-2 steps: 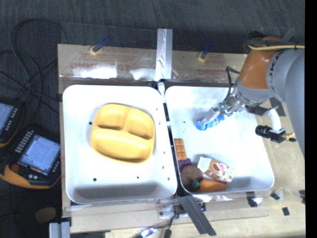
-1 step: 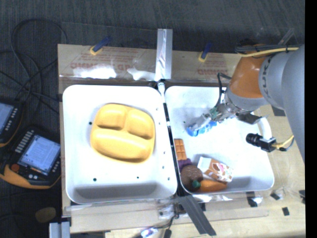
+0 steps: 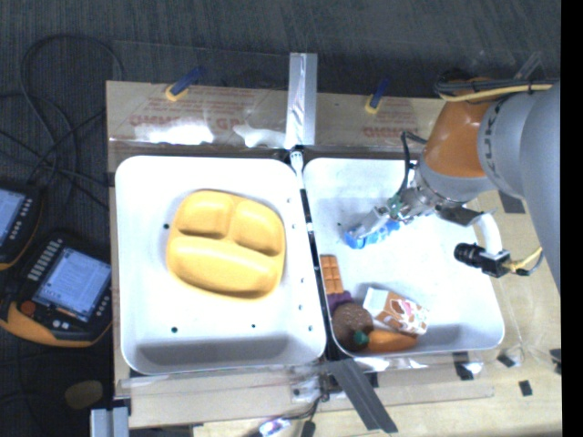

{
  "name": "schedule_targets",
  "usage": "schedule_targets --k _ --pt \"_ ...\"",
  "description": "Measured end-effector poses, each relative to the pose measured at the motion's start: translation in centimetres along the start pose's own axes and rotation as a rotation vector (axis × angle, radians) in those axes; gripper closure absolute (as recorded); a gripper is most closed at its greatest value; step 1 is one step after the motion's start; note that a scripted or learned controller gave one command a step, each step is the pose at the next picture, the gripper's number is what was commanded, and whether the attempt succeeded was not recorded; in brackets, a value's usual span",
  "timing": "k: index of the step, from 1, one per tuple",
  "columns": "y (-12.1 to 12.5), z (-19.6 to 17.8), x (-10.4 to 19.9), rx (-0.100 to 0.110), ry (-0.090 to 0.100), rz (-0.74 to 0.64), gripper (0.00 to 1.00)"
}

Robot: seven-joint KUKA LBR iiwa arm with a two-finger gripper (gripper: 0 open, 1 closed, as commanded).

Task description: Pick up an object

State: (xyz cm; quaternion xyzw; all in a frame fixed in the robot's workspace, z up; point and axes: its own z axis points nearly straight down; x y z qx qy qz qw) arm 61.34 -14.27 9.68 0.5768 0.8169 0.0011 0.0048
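At the near edge of the right bin (image 3: 474,335), a small heap of toy food lies crowded into the front left corner: an orange carrot (image 3: 393,341), a dark round cookie-like piece (image 3: 351,319), a white and orange carton (image 3: 398,310) and, just behind them against the dividing wall, a brown waffle-like bar (image 3: 330,271). Beside it, the left bin (image 3: 137,335) carries one large yellow divided tray (image 3: 226,242) lying near its middle. Farther back in the right bin, well apart from the heap, a blue object (image 3: 369,235) rests on the white floor, and the claw (image 3: 393,211) sits right at its far right end, seemingly touching it. Whether the claw is spread, closed or actually gripping the blue object cannot be told from this slanted look; the tips are too small and mixed with the object's colour. By my reading the step in hand is the grasp itself, with the lift not yet made. The next move calls for a firm closure on the blue object and a straight rise clear of the bin wall; if the hold is only on its tip, it may slip out. The arm (image 3: 510,144) reaches in from the right across the desk (image 3: 209,107), its orange band (image 3: 455,139) above the wrist, the wrist angled down and leftward into the bin.
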Motion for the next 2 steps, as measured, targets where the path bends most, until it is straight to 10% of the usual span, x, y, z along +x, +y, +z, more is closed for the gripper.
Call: schedule_targets --k 2 --pt "-1.7 -10.9 7.3 0.01 0.008 -0.238 1.0"
